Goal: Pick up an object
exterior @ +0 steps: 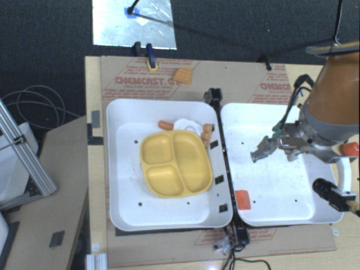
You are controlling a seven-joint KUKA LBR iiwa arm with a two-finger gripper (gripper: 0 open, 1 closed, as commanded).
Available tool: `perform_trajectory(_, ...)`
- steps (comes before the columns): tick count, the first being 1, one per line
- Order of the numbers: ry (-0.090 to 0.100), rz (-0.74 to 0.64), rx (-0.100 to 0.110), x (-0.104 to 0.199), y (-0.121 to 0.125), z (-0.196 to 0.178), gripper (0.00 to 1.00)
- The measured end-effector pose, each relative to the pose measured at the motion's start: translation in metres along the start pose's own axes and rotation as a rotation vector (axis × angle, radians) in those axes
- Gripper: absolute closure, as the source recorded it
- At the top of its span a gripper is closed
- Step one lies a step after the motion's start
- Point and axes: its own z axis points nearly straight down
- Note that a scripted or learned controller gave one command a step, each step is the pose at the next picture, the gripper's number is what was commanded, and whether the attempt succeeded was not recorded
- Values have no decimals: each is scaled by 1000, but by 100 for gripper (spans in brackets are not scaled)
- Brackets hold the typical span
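We see our arm [337, 94] entering from the right, orange band above grey wrist | pincer [260, 152] points to the left, low over the right bin | we see nothing between its tips

A robotics lab: a grey industrial arm with an orange band [337, 89] reaches over a cardboard-covered table [225, 75], with aluminium framing [25, 162] and loose black cables [34, 103] beside it.
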Motion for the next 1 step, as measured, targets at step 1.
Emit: perform_trajectory(1, 2, -12, -18, 43, 1, -110, 0)
